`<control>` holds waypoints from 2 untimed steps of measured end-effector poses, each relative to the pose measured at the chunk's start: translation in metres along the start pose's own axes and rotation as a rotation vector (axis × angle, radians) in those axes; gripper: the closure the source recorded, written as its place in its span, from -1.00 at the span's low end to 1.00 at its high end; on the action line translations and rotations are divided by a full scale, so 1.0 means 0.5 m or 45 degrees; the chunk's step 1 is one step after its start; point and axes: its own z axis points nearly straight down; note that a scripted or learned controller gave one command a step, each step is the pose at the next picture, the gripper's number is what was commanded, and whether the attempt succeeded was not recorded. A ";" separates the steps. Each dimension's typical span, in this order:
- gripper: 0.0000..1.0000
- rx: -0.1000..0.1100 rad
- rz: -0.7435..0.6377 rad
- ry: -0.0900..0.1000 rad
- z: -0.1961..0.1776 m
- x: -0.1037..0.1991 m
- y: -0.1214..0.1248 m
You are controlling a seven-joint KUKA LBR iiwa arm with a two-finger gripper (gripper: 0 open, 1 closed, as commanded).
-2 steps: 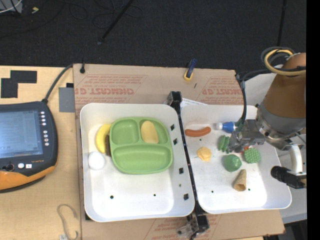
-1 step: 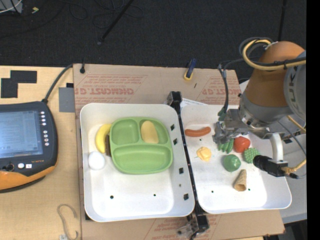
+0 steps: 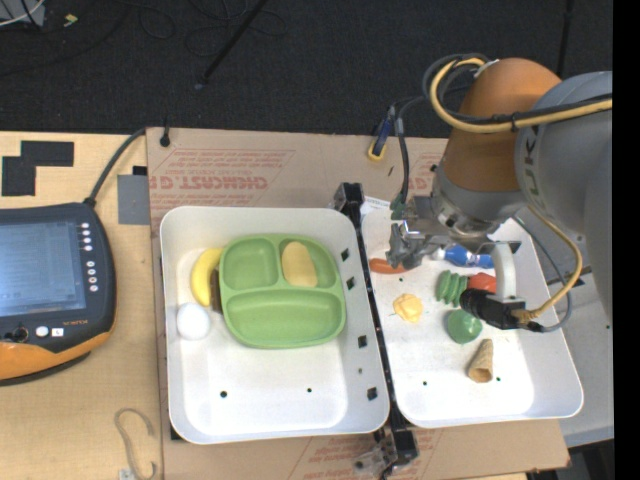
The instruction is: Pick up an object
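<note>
Reaching in over the right-hand shallow white plastic bin (image 3: pixel 560 388), the grey arm's two-finger metal claw (image 3: pixel 405 250) sits low near that bin's upper left corner, and whether its tips are apart or together I cannot tell from this angle. Just beside the claw, toward the left bin, lies a small flat orange toy piece (image 3: pixel 382 265), seemingly the nearest candidate; it looks light and stiff, probably hard smooth plastic, thin enough to slip from a pinch, so a hold across its narrow width seems best. Below the claw rests a small yellow crumpled-looking toy (image 3: pixel 408 308), likely light and easier to squeeze at its middle. Further out from the claw, toward the arm's side, lie a ridged green toy (image 3: pixel 451 288), a rounded green piece (image 3: pixel 463 325), a blue piece (image 3: pixel 462 257) and a tan cone (image 3: pixel 481 360); the cone would likely roll unless pinched near its wide end.
</note>
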 end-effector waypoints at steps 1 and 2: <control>1.00 0.000 0.001 0.000 -0.013 0.089 0.038; 1.00 0.001 0.001 -0.001 0.005 0.199 0.089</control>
